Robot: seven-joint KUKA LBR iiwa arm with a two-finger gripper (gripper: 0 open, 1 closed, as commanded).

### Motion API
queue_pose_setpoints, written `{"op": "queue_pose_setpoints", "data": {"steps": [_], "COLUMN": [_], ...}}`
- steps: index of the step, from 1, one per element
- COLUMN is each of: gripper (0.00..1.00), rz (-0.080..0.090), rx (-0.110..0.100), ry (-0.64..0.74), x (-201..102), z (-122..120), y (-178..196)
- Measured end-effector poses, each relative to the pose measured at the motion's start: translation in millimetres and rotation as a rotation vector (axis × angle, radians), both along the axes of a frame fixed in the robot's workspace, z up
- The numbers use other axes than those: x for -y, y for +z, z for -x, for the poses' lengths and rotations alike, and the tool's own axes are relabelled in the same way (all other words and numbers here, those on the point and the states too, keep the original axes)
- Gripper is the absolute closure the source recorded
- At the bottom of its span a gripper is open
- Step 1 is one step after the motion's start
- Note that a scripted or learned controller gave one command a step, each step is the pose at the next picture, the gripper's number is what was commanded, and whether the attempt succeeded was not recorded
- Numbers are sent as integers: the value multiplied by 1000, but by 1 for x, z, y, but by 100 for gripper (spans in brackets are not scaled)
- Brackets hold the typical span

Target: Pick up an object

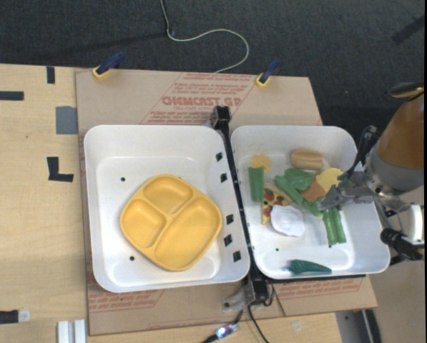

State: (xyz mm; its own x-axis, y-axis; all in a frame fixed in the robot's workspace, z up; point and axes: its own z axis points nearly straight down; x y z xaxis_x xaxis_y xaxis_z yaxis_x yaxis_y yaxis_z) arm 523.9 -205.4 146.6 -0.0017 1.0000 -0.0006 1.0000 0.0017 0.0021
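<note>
The gripper (333, 197) is reaching into the right bin (356, 263) at centre-right, hovering over the toy-food pile (299, 184) — grip state unclear — next, closing on one piece.

A robotics lab, by the look of it: two white bins (99, 191) clamped (109, 64) onto cardboard (199, 98) atop a worktop (27, 120), loose cable (206, 38) trailing over dark carpet (70, 13).
</note>
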Motion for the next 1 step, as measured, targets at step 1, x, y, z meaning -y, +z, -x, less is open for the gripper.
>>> {"op": "queue_pose_setpoints", "data": {"steps": [1], "gripper": [100], "rz": [1], "rx": [2], "ry": [0], "x": [3], "z": [5], "y": [61]}}
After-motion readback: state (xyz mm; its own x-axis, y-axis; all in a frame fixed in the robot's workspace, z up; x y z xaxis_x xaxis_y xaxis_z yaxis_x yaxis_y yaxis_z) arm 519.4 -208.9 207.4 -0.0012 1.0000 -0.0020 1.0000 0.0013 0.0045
